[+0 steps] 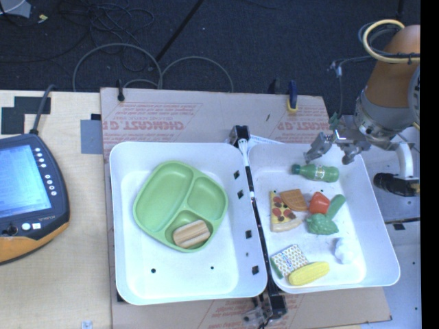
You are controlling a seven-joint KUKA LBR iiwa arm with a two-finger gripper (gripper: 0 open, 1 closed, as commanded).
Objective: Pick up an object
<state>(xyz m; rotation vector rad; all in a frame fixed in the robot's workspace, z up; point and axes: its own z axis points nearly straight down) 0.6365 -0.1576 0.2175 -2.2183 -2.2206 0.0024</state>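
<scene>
Camera view. The gripper (pixel 334 147) is positioned above the far edge of the right bin (pixel 381 218), with its two fingers spread apart and nothing between them. A green bottle (pixel 317 173) lies on its side just below and near the fingers; it is judged the likeliest object to be picked.

Further toy foods are seen in the same bin: a pizza slice (pixel 282 213), a red pepper (pixel 319 202), a green leafy piece (pixel 322 224), a corn cob (pixel 308 273), a patterned packet (pixel 289 258) and a small white item (pixel 341 251) whose identity cannot be resolved.

Risks: the bottle is round and lies flat, so it may roll away under uneven finger contact. A descent close to the bin wall may cause a finger to strike the rim. The crowded middle items may be grasped together or pushed aside.

The left bin (pixel 137 266) holds a green divided plate (pixel 180 201) with a bread roll (pixel 191 234) in its near compartment. The bins rest on a cardboard sheet (pixel 206 118) over a wooden bench; a teach pendant (pixel 27 194) lies at the left, and cables run across the dark floor beyond.
</scene>
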